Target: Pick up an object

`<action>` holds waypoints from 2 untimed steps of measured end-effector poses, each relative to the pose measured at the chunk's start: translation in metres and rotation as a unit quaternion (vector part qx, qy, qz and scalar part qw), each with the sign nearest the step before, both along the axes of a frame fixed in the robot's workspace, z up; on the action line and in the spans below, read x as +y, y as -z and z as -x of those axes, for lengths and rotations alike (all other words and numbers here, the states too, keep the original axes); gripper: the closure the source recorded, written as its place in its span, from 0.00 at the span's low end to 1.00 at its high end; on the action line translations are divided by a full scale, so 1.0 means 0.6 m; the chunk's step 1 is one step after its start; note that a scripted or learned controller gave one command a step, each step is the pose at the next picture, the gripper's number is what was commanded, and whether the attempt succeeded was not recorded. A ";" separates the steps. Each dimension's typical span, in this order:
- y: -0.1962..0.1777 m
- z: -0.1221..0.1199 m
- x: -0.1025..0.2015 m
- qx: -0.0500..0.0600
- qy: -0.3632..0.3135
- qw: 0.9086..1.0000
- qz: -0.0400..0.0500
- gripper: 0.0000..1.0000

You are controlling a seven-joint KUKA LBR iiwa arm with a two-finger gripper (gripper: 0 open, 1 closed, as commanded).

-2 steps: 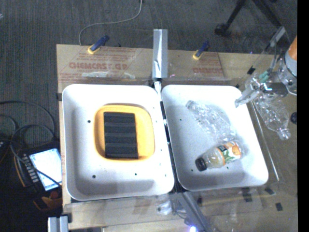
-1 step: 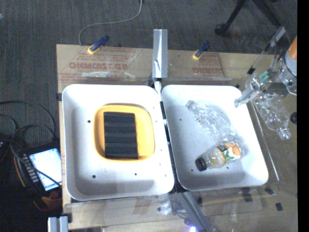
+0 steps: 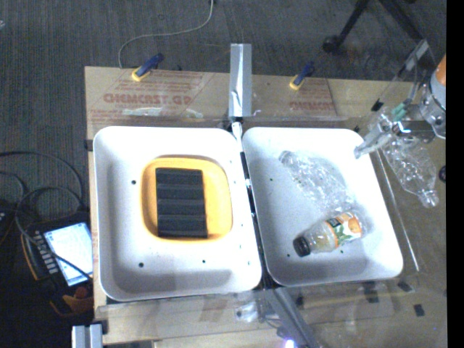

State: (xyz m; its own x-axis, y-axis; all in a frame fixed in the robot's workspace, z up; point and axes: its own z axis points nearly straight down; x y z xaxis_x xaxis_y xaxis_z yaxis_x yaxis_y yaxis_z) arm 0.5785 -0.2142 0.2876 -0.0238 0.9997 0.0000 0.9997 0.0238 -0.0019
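One fixed cam overhead, slanted down on both bins (image 3: 174, 140), arm from right.

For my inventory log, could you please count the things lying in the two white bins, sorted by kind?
Yellow rectangular trays holding black ridged blocks, in the left bin: 1
Clear crumpled plastic bottles, in the right bin: 1
Small plastic bottles with an orange label and a dark cap, in the right bin: 1
Total: 3
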 end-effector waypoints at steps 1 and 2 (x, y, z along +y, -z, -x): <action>0.000 0.000 0.000 0.000 0.000 1.000 0.000 0.00; 0.133 0.034 -0.016 0.000 -0.044 0.999 0.000 0.00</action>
State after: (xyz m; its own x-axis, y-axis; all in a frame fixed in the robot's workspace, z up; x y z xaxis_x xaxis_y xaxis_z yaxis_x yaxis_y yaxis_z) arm 0.5584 -0.2236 0.2077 -0.1118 0.9937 -0.0009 0.9937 0.1118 -0.0027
